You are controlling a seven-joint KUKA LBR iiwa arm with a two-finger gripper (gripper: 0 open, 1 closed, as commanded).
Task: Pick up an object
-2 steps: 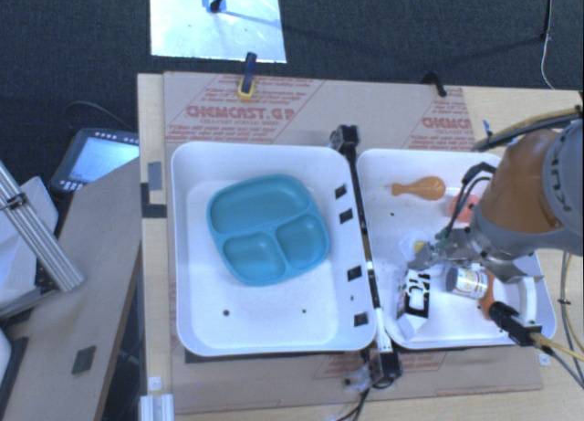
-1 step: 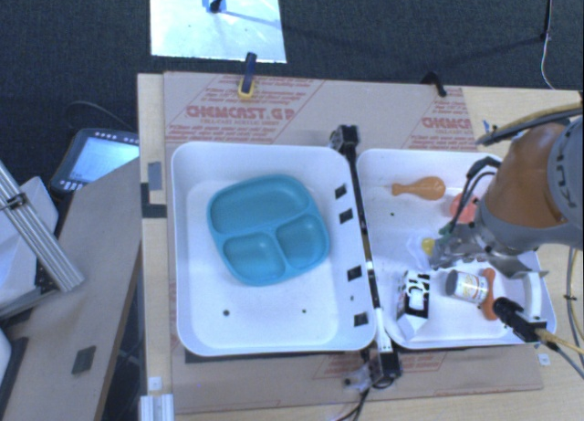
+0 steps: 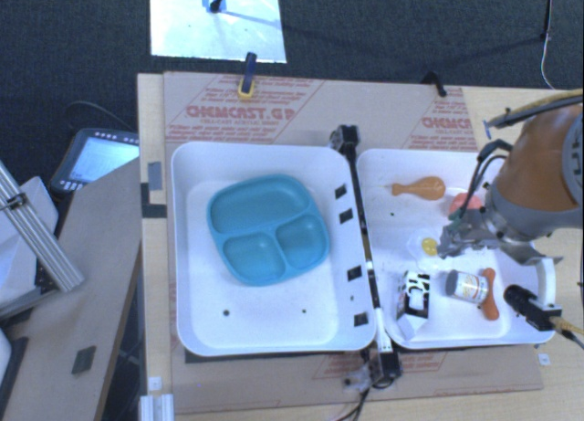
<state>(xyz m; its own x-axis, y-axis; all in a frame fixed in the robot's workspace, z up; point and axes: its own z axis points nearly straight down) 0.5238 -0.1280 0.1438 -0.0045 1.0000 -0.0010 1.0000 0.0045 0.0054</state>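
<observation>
The right bin (image 3: 383, 182) holds several small things. An orange drumstick-shaped toy (image 3: 420, 189) lies near its far side. A small yellow piece (image 3: 429, 247) sits mid-bin, with my gripper (image 3: 453, 241) low over the bin floor just to its right. Toward the front are a black-and-white carton (image 3: 415, 296), a small jar with a pale label (image 3: 467, 287) lying on its side, and an orange stick-shaped toy (image 3: 491, 294). A pink-red object (image 3: 461, 202) peeks out from behind the arm, mostly hidden.
The left bin (image 3: 196, 319) contains a blue divided plate (image 3: 267, 227). A black clip-studded divider (image 3: 358, 236) separates the two bins. The grey and orange arm (image 3: 538, 182) covers the right bin's right side.
</observation>
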